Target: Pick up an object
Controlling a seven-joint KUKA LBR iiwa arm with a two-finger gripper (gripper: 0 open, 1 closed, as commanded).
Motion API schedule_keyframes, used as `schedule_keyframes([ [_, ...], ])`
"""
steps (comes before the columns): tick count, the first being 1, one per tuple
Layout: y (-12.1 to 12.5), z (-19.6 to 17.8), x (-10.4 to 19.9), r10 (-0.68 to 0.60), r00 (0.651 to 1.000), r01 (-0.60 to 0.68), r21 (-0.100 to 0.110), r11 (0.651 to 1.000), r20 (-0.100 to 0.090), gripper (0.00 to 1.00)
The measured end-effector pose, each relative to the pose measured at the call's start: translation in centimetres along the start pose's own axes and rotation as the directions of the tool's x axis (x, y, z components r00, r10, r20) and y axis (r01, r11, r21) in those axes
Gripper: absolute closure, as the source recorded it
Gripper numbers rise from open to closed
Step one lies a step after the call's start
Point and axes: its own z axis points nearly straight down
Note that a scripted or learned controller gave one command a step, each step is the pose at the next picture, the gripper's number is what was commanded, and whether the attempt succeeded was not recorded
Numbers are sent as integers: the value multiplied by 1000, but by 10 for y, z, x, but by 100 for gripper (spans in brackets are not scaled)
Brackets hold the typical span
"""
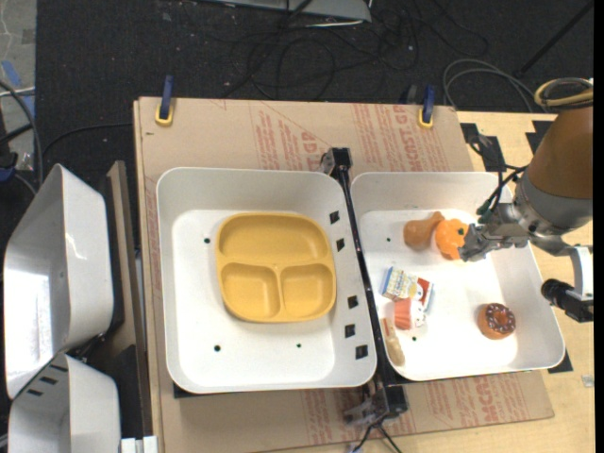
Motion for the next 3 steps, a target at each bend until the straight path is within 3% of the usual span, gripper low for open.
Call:
schedule_keyframes([
  [2, 6, -82, -2, -2, 1000, 2, 0, 1000, 1, 100],
  [3, 6, -73, 60, -6, 1000, 6, 6, 1000, -4, 100],
])
